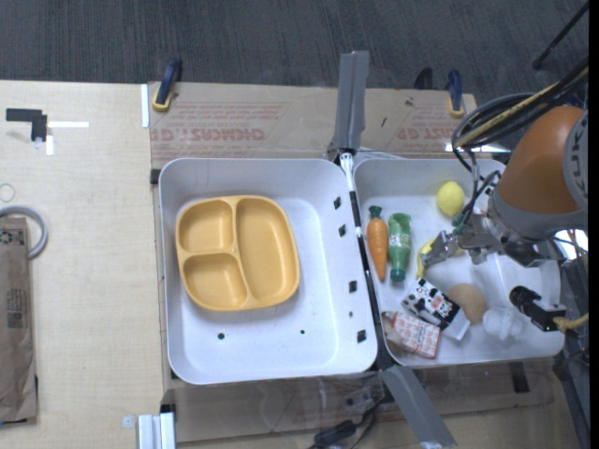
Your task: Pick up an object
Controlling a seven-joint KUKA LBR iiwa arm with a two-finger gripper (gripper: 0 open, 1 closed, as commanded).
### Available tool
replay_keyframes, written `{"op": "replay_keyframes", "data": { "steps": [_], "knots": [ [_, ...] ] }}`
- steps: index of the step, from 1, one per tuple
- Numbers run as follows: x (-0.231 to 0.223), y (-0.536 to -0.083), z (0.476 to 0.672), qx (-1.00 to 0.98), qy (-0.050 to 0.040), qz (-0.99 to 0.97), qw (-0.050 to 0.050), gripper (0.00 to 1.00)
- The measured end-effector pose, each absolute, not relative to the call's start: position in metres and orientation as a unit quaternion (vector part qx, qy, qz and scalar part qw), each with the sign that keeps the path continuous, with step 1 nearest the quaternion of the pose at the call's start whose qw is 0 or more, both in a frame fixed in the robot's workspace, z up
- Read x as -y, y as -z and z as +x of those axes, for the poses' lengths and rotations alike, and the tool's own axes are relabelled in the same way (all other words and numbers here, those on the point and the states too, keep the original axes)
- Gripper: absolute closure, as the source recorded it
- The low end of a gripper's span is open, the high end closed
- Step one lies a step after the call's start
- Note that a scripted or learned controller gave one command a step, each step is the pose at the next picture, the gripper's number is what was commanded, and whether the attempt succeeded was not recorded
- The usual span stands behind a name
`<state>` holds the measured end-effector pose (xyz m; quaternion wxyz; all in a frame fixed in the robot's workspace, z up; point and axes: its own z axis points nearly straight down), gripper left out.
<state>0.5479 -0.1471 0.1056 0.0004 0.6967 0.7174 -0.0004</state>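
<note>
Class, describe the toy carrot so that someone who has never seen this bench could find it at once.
Start at the two white bins and take the right bin, the one the arm reaches over. Along its left wall lies the carrot, lengthwise, green top pointing away from the camera. It is orange and tapered, unlike the green bottle lying right beside it.

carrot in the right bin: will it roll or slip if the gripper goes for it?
The carrot looks like smooth moulded plastic, so probably light and stiff but somewhat slippery. Its tapered, rounded body may roll sideways if nudged, though the green bottle lying close alongside would likely stop it on that side.
</note>
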Motion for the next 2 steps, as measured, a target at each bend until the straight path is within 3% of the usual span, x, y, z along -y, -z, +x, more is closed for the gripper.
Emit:
{"op": "replay_keyframes", "data": {
  "steps": [1,2],
  "knots": [
    [0.166,-0.099,0.567,-0.78,0.0002,0.625,0.001,0.0],
    [0.204,-0.092,0.619,-0.794,0.0005,0.609,0.0,0.0]
  ]
}}
